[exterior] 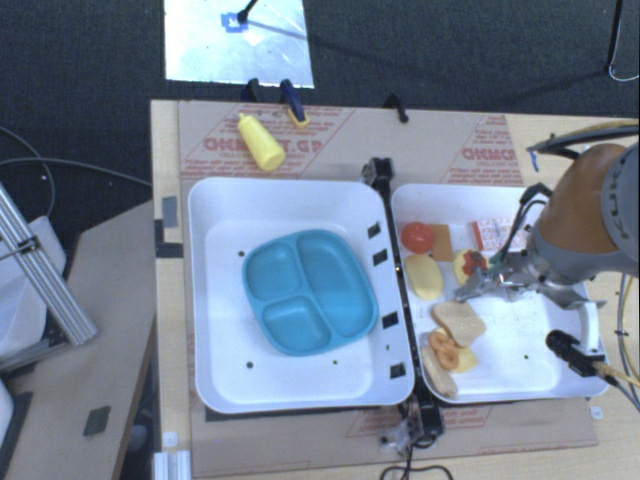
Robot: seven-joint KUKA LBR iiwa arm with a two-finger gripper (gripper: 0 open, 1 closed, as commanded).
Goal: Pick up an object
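Gripper (pixel 478 283), carried on the grey KUKA arm (pixel 590 223) that enters from the right, hangs low over the right bin (pixel 520 378); whether its fingers are apart or closed cannot be told at this resolution, and nothing is seen between them.

Candidate objects lie in a cluster along the bin's left half. Closest is a small yellow-and-red toy piece (pixel 468 264), just beside the tool tip on its upper left. A slice of toy bread (pixel 459 322) lies just below the tip, toward the near rim. A pale yellow food piece (pixel 424 276), its long axis running roughly up and down the view, sits left of the tip. Farther off are a red tomato (pixel 418 236) with a tan piece beside it, a red-and-white packet (pixel 490 232) near the far wall, and an orange-and-tan item (pixel 442 356) by the near left corner.

Judged from this layout, the coming move is a short one leftward or downward. Crowding is the hazard: neighbours stand close enough that a descent may nudge them.

Left bin (pixel 220 368) holds a blue divided plate (pixel 308 290); a yellow bottle (pixel 261 141) lies on the bench beyond.
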